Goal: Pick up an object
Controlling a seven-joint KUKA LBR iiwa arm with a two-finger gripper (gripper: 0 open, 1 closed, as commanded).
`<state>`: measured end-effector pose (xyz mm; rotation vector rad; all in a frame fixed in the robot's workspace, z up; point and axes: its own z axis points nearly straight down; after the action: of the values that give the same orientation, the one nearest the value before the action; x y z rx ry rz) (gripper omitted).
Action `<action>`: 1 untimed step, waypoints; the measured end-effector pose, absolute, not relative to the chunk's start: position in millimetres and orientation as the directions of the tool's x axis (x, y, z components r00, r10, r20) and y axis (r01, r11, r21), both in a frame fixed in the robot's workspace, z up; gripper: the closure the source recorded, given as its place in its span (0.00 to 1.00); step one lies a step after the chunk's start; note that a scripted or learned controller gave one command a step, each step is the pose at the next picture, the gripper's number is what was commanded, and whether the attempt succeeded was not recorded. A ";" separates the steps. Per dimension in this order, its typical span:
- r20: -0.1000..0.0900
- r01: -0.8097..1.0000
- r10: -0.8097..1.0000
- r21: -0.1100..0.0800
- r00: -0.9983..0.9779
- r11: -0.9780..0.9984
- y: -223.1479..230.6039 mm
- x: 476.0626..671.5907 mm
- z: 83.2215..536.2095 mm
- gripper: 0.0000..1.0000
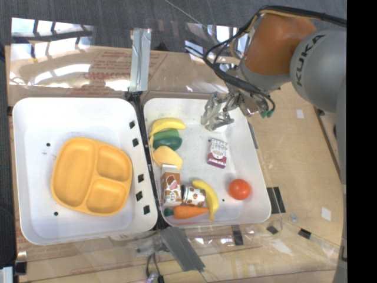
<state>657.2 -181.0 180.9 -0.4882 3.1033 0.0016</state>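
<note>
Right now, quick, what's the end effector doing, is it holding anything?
End effector: over the far end of the right bin, nothing seen in it; open or shut cannot be told.

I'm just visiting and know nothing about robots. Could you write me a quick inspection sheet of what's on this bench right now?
Surface: two white bins; left bin holds a yellow divided tray.
Job's things: right bin holds a banana, green item, yellow piece, small carton, tomato, brown carton, second banana, carrot.
Clutter: grey tape strip on cardboard.
Grippers: gripper above the right bin's far end, nothing visibly held.
Cables: black cables looped at the wrist.
Surroundings: dark floor beyond the bench.
</note>
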 end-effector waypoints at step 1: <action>-0.003 -0.737 -0.737 -0.003 -0.676 0.676 -168.4 658.4 209.6 1.00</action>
<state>658.4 -168.4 209.6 -1.2633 2.8720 -0.0024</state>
